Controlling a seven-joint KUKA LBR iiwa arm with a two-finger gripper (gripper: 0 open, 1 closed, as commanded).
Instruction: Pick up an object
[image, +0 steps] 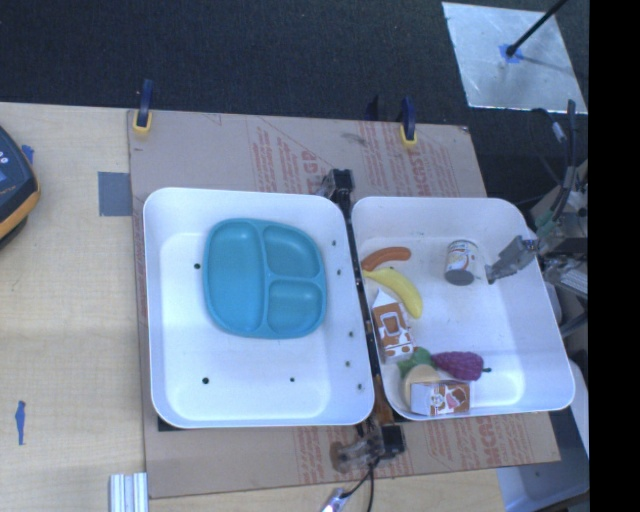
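Note:
The right bin holds several toy foods. A small silver can stands near its back. Along the left wall lie a brown sausage, a yellow banana and an orange-and-white carton. At the front sit purple grapes, a green item and a small box. My gripper comes in over the bin's right rim, just right of the can and apart from it. Nothing shows in its grasp.
The left bin holds a blue divided plate. Both bins rest on a cardboard sheet held by blue clamps. A black-and-yellow device lies at the bench's left edge. Arm parts and cables crowd the right side.

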